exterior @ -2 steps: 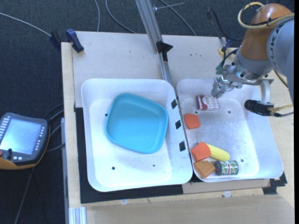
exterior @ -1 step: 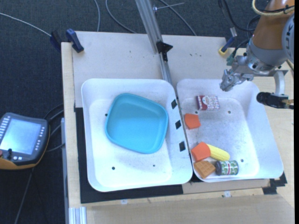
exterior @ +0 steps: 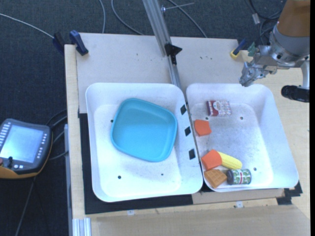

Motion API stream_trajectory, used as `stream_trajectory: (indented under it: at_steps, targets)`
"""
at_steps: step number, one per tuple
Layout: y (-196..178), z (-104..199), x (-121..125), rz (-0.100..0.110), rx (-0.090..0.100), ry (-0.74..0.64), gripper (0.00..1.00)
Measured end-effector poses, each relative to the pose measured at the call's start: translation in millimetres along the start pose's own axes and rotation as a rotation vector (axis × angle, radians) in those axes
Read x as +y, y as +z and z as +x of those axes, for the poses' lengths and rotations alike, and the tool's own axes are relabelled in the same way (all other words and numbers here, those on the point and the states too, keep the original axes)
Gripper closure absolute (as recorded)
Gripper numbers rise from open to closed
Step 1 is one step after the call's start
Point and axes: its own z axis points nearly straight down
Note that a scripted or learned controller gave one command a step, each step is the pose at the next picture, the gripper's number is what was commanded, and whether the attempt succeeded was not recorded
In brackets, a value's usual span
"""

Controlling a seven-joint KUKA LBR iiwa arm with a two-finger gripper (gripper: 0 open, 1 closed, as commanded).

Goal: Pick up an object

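Camera view:
Pincer [exterior: 247, 79]: above the right white shallow bin's [exterior: 275, 107] far rim, nothing between its tips; I cannot tell whether it is apart or together.
Objects in right bin: red-and-white packet [exterior: 218, 107], orange block [exterior: 202, 127], yellow plastic corn cob [exterior: 230, 160], dark tin can [exterior: 239, 176].
Left bin [exterior: 98, 107]: holds a light-blue square plate [exterior: 144, 129].

Blue plate [exterior: 144, 129]: smooth, glossy plastic. White bins [exterior: 98, 146]: matt plastic, scuffed grey. Surface [exterior: 123, 58]: pale, matt board. My end effector [exterior: 248, 77]: dull metal.
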Motion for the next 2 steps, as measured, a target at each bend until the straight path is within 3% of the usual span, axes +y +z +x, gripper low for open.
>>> stream_trajectory:
  at_steps: [2]
  targets:
    - [2.0,116.5,-15.5,0.005,0.002,-0.004,1.00]
